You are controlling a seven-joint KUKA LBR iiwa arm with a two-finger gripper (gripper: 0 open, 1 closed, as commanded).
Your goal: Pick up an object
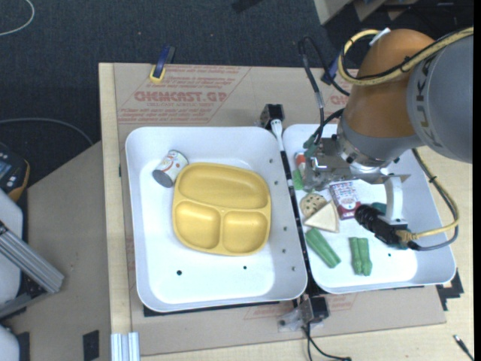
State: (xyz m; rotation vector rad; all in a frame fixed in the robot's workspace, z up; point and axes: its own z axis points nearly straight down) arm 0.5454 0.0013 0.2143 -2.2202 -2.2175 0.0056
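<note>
brown board (188,96) under bins reads "chemcast gp".

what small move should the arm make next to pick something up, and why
Probably lower straight down toward the red packet. The arm hangs over the right bin, and that packet lies just under its wrist, nearer than the two green pieces lying further forward.
</note>
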